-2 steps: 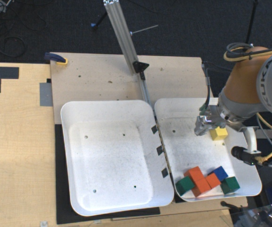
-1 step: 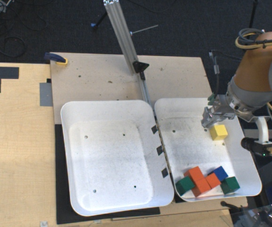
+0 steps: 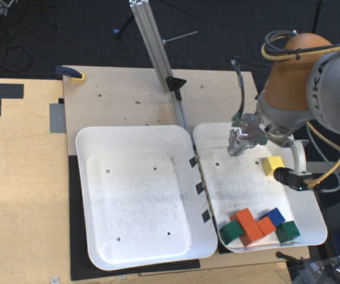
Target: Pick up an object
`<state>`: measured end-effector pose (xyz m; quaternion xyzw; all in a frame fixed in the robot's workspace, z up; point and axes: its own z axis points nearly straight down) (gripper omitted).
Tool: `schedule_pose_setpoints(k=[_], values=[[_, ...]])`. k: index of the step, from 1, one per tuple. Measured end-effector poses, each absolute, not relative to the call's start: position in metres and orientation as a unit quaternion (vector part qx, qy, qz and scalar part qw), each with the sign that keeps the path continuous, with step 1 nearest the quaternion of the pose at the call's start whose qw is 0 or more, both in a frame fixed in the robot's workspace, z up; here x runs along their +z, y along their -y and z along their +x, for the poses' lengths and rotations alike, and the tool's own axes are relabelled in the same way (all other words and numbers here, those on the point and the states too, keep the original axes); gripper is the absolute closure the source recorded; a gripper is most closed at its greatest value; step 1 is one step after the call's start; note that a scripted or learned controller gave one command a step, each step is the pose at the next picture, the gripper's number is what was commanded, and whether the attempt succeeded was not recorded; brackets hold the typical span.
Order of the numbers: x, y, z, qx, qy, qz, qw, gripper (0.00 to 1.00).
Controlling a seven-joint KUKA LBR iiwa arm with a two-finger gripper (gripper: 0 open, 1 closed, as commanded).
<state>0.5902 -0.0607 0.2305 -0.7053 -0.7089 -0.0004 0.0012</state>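
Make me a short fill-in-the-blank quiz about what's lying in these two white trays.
1. All the blocks lie in the ____ bin.
2. The lone block near the end effector is ____.
3. In the cluster, a blue block sits between an orange block and a ____ block.

Missing words: right; yellow; green

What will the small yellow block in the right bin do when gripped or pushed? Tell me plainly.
The small yellow cube-shaped block looks rigid with flat faces, so it will probably slide rather than roll when pushed. It seems small and likely light. It lies apart from the cluster of coloured blocks, in the shallow white right bin, so the claw should have room around it.
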Motion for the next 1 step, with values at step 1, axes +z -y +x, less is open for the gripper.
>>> schedule_pose_setpoints(k=[1], values=[[0.2395,0.0056,0.5964,-0.0002,0.709,-0.705,0.001,1.00]])
